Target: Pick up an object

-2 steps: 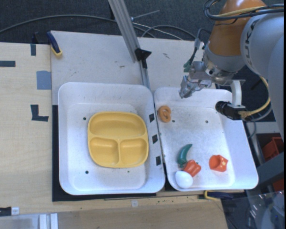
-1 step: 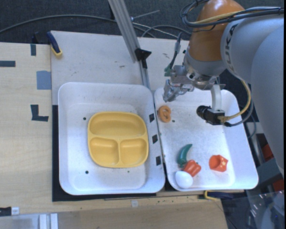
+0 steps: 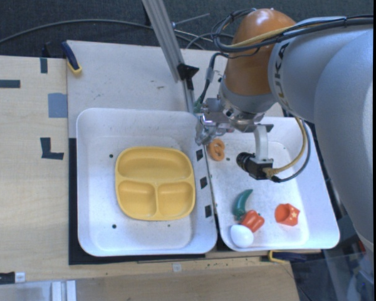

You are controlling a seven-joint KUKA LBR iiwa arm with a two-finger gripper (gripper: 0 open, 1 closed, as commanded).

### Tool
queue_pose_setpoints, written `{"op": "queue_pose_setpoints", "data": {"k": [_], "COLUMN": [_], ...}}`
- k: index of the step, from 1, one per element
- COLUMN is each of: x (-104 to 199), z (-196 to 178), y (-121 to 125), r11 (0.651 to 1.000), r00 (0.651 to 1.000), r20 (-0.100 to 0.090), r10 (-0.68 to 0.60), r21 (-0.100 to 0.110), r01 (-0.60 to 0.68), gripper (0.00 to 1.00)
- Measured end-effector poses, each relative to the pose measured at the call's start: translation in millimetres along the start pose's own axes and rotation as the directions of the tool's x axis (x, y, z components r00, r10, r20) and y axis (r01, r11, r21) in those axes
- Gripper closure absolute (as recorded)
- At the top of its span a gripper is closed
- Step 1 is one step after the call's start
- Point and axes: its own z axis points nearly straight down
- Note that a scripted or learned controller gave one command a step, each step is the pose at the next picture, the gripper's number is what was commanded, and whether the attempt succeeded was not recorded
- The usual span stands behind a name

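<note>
gripper at upper centre of frame, can't tell its state; orange ring lies just below-right of it, nearest object.

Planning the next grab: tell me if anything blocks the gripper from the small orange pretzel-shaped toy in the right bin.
Nothing visible does. The small orange pretzel-shaped toy lies just below the gripper, apart from other objects.

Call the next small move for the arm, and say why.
Probably a short descent onto the orange pretzel-shaped toy: the gripper sits just above it at the right bin's left wall, nearer than the other toys. Whether the jaws are open cannot be told.
</note>
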Motion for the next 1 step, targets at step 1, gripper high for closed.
{"op": "queue_pose_setpoints", "data": {"k": [1], "x": [56.5], "z": [9.3], "y": [-13.1], "r11": [1.0], "r00": [1.0], "r20": [0.0], "r10": [-0.001], "r21": [-0.001], "r01": [0.001], "gripper": [1.0]}}
